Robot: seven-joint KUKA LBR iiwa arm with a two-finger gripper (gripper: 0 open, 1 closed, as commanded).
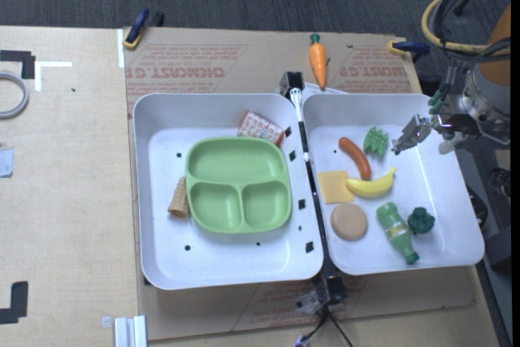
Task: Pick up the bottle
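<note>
- The bottle (pixel 397 232) — green, with a pale label — lies tilted on the floor of the right bin (pixel 455 252), well below my pincer (pixel 424 133) and a little to its left, neck toward the bin's near edge.
- Just right of the bottle, about touching it, sits a dark green broccoli piece (pixel 421 220); on its left lies a round tan bun (pixel 349 221).
- Between the bottle and my pincer lies a banana (pixel 371 185), with a yellow cheese slice (pixel 334 186) and a red sausage (pixel 355 157) further left.
- A light green leafy piece (pixel 376 141) sits just left of my pincer.
- My pincer hangs over the bin's upper right part with nothing in it — how wide it stands I cannot tell.
- Far to my left, the other bin (pixel 154 199) holds a green divided tray (pixel 239 184).
</note>
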